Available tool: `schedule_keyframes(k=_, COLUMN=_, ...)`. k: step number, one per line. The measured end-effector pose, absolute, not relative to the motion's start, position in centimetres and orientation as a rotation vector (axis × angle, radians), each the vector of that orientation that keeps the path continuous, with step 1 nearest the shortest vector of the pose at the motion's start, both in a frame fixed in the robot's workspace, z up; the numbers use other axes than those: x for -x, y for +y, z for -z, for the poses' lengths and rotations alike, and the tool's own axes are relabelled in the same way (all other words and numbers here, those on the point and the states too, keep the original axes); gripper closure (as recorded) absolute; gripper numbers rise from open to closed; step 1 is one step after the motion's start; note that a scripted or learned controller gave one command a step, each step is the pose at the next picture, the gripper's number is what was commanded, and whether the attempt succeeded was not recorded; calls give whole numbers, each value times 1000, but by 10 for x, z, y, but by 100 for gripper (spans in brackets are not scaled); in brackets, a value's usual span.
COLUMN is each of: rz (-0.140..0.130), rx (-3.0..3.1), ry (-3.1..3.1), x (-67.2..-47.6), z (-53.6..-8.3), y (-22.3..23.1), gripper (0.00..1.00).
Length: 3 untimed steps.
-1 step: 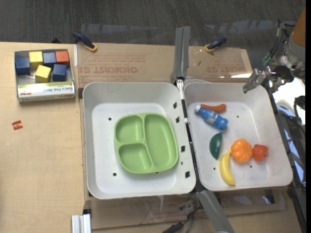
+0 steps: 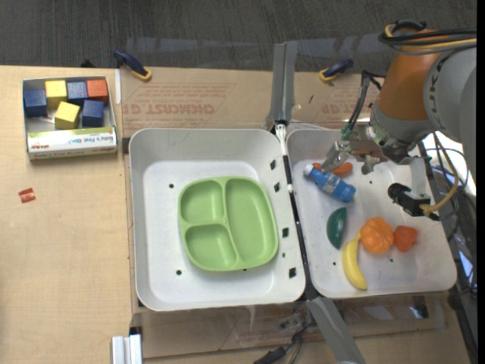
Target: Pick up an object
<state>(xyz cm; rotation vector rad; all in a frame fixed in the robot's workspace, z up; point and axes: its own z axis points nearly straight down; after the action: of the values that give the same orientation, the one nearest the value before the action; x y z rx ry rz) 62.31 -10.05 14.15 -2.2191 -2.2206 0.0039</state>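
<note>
My gripper (image 2: 339,158) hangs low over the far left part of the right bin (image 2: 424,279). Just below its tip lie a blue bottle (image 2: 331,183) on its side and a small orange piece (image 2: 343,169) touching the bottle's upper end. Nearer the front of that bin sit a dark green object (image 2: 336,227), a yellow banana (image 2: 352,262), an orange fruit (image 2: 377,234) and a smaller red-orange piece (image 2: 406,238). I see nothing lifted off the bin floor.
The left bin (image 2: 151,226) holds a green divided plate (image 2: 227,223). A box of coloured cubes (image 2: 68,116) rests on the bench at far left, with a small red piece (image 2: 27,196) below it. A raised divider (image 2: 286,173) separates the bins.
</note>
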Motion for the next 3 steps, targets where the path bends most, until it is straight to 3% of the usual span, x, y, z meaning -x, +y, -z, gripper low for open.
schedule_keyframes(k=1, rz=16, rx=2232, ry=-2236, x=-659, z=-102, y=-97, gripper=0)
schedule_keyframes(k=3, rz=15, rx=2232, ry=-2230, x=-644, z=-101, y=-108, gripper=0)
